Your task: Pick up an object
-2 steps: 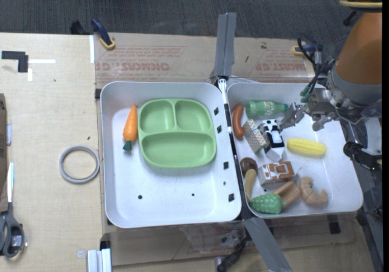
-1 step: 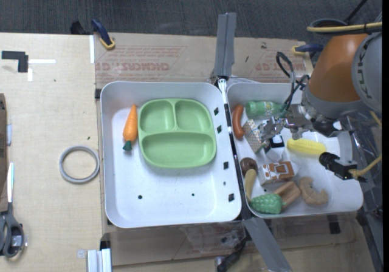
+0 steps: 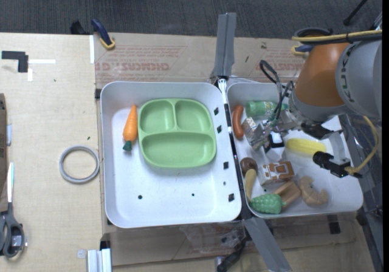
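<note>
While our gripper [image 3: 260,136] hangs among crowded toys, we cannot tell its state. It may snag the neighbouring sausage [image 3: 237,121] just beside it.

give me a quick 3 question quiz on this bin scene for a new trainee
1. True or false: the carrot lies inside the green tray.
2. Multiple choice: which bin is the gripper over? A) left bin B) right bin C) neither
3. Fill in: the grey ring lies on the bench to the ____ of both bins.

Key:
1. False. The carrot lies on the bin floor beside the tray's left edge.
2. B. It hangs among the toy foods, near the hot dog and corn.
3. Left.
</note>
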Robot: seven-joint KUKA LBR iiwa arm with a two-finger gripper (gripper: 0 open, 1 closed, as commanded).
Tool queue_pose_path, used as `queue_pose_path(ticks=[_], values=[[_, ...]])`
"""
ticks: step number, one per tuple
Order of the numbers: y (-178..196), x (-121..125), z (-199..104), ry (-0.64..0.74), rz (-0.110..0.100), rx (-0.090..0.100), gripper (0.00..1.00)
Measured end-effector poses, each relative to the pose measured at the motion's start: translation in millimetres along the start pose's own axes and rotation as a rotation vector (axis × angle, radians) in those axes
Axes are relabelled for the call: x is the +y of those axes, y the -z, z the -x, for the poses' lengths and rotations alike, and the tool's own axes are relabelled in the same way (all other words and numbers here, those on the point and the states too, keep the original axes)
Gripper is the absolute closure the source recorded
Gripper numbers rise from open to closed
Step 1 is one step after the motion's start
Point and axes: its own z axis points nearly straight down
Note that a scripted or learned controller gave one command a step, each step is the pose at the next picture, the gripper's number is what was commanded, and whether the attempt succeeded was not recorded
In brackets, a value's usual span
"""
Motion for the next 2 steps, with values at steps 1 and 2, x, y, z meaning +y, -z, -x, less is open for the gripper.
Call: queue_pose_path(ticks=[1, 2], values=[[9.7, 1.0, 0.3, -0.002, 0.003, 0.0, 1.0], [17.9, 0.6, 1.3, -0.005, 0.001, 0.0, 1.0]])
